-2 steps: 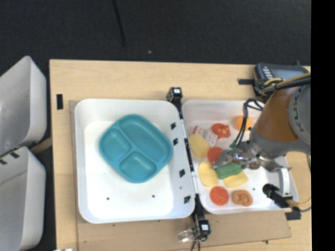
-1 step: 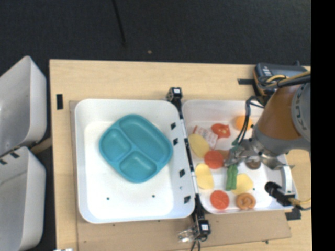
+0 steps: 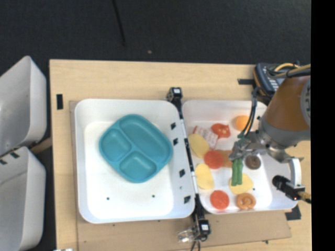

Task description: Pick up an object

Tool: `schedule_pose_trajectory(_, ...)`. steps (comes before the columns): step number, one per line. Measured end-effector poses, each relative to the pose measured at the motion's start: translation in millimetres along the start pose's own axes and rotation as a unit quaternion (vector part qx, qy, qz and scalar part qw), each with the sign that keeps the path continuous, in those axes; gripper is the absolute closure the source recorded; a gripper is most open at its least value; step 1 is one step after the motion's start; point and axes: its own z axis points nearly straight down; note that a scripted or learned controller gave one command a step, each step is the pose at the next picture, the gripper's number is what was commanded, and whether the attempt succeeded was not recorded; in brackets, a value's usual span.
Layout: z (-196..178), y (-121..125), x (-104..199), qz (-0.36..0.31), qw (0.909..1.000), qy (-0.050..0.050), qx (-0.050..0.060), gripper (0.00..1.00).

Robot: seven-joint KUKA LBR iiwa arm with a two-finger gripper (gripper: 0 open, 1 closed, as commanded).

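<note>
Premises: a robotics laboratory test cell. Evidence: a plain wooden bench [image 3: 157,77] on dark carpeted flooring [image 3: 157,20], two white bins [image 3: 84,203] fixed side by side, a grey-and-orange industrial arm [image 3: 287,114], loose cabling [image 3: 272,75], and toy food items [image 3: 220,198] as test pieces.

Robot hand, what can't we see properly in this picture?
- Gripper: too small and blurry in the camera view to tell open from shut.
- Green toy: its top end is hidden under the gripper.
- Brown round thing: partly covered by the arm.
- Arm: cut off by the right edge.
</note>
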Motion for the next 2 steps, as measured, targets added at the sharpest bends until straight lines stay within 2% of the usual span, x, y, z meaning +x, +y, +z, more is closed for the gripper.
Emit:
schedule_pose_trajectory(1, -54.2, 10.6, 4.7, 0.0, 1.0, 0.0, -0.002, 1.0)
schedule_pose_trajectory(2, -83.1, 11.8, 3.6, 0.0, 1.0, 0.0, 0.0, 1.0)
